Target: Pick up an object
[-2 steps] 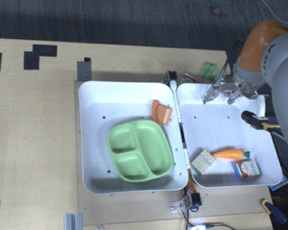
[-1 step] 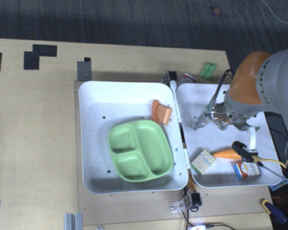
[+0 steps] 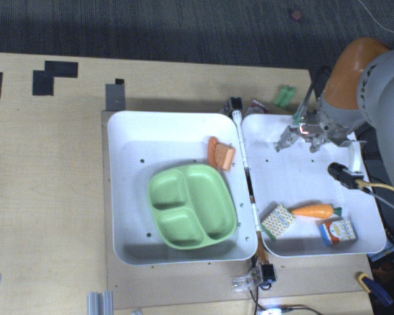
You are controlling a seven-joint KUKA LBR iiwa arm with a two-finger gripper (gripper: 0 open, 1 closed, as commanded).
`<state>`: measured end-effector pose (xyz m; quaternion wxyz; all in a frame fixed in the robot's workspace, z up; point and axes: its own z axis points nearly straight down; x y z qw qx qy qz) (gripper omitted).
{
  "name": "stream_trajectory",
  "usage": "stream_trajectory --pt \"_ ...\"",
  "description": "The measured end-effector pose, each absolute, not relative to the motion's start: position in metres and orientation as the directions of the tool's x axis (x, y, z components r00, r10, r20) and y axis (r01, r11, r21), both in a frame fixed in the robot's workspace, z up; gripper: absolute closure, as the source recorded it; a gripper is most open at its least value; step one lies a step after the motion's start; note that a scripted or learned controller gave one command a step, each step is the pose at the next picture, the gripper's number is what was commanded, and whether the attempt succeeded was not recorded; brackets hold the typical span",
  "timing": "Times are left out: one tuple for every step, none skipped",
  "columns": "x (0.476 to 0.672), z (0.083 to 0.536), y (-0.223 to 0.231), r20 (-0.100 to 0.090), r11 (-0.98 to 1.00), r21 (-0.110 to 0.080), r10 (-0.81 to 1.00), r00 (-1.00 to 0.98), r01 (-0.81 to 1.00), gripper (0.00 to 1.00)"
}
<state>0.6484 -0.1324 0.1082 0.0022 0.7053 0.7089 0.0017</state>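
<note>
- Two white bins sit side by side on the bench [image 3: 46, 176]; the left bin [image 3: 121, 195] holds a green plate [image 3: 192, 205] and an orange block [image 3: 220, 153]
- the right bin [image 3: 295, 176] holds a carrot [image 3: 312, 210], a patterned box [image 3: 278, 220] and a small carton [image 3: 336, 231] near its front edge
- the end effector [image 3: 301, 141] hangs over the right bin's far end, fingers spread, pinching nothing

The tray [image 3: 192, 206] lies in the left bin [image 3: 128, 176]; the carrot [image 3: 312, 210] lies in the right bin [image 3: 295, 176].

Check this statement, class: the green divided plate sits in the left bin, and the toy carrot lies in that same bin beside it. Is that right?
Not quite. The green divided plate does sit in the left bin, but the toy carrot lies in the right bin, near its front edge. The camera view shows this.
</note>
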Motion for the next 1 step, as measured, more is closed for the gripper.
stream_trajectory --pt "0.5909 0.0861 -0.1068 -0.001 0.002 0.006 1.0 -0.002 1.0 0.0"
